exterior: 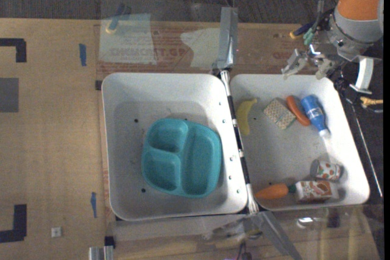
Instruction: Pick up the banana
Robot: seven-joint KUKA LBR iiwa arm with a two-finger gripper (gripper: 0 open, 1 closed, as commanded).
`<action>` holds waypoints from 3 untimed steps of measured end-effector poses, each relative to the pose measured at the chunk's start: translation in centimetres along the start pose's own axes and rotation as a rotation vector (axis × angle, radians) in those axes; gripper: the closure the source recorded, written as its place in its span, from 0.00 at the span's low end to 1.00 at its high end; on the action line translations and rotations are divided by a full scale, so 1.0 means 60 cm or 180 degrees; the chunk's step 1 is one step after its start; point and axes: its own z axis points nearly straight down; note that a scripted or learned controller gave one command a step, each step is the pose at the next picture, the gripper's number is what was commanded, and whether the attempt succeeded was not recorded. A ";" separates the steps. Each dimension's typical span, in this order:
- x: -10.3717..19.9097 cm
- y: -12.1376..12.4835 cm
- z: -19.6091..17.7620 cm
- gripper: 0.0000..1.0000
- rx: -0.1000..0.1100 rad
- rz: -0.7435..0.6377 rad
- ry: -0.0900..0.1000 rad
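A yellow banana (pixel 246 115) lies in the right bin (pixel 353 149), against its left wall near the far corner. My gripper (pixel 308 67) hangs above the right bin's far rim, to the right of the banana and well apart from it. Its two fingers are spread open with nothing between them.
The right bin also holds a tan sponge-like block (pixel 280 113), an orange carrot (pixel 298 111), a blue bottle (pixel 315 114), a small patterned cup (pixel 327 170), a boxed item (pixel 315 191) and another carrot (pixel 272 192). A teal divided plate (pixel 181 157) lies in the left bin (pixel 122 100).
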 end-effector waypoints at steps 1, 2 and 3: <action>0.068 -0.007 0.224 0.00 -0.0032 -0.0345 -0.0009; 0.077 0.009 0.232 0.00 -0.0021 -0.0698 -0.0008; 0.040 -0.064 0.249 0.00 -0.0019 -0.0437 -0.0002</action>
